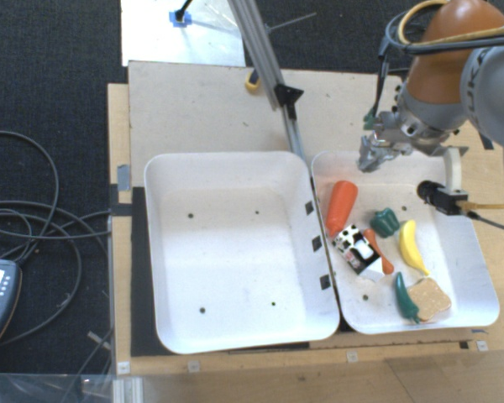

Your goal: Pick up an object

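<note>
The gripper (372, 159) hangs over the back edge of the right bin (475, 250), and from here I can't tell how its pincer is set. Below it lie a carrot (342, 206), a black-and-white block (355, 248), a banana (412, 246) and a green pepper (385, 222).
</note>
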Controlling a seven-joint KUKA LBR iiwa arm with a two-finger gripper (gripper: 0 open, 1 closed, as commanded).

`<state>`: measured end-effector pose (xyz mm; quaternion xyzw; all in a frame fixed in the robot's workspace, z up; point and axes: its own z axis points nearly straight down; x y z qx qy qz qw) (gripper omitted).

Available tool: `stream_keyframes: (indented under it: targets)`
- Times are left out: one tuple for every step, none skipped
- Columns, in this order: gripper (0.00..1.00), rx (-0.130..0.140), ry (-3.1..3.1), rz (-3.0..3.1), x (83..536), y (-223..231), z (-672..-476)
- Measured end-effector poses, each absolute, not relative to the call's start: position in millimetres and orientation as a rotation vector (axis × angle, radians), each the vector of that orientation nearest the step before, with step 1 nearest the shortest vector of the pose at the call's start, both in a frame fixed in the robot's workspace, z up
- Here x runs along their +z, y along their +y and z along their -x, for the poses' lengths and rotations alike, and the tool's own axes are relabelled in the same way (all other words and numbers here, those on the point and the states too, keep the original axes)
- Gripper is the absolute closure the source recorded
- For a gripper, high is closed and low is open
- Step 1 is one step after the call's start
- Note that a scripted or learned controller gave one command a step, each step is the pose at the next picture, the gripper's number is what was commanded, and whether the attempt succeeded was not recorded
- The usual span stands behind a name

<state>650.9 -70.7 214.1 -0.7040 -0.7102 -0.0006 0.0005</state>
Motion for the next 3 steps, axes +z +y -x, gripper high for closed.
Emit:
stream_keyframes:
  targets:
    - [1.0,-0.001,-2.229,2.211,213.3,-33.8,-624.6]
    - [1.0,-0.003,-2.232,2.208,226.5,19.6,-602.1]
    - [1.0,-0.001,-2.23,2.209,234.1,59.7,-570.3]
